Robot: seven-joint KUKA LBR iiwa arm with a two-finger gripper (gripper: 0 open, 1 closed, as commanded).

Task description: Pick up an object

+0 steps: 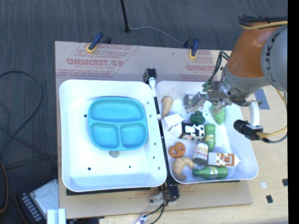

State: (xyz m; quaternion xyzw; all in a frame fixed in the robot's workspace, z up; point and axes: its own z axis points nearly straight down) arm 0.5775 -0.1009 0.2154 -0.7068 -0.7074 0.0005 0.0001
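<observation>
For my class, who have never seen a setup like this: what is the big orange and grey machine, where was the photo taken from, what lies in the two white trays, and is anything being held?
The machine is a robot arm, reaching in from the right. Its tool, the part meant to grasp, hangs over the top of the right bin. I cannot tell whether it holds anything.

The one photo comes from a fixed camera above the bench, looking down at a slant.

The left bin holds a blue divided plate. The right bin holds toy food: a pretzel, a croissant, a green bottle, a small carton and a black-and-white cow-patterned piece.
</observation>
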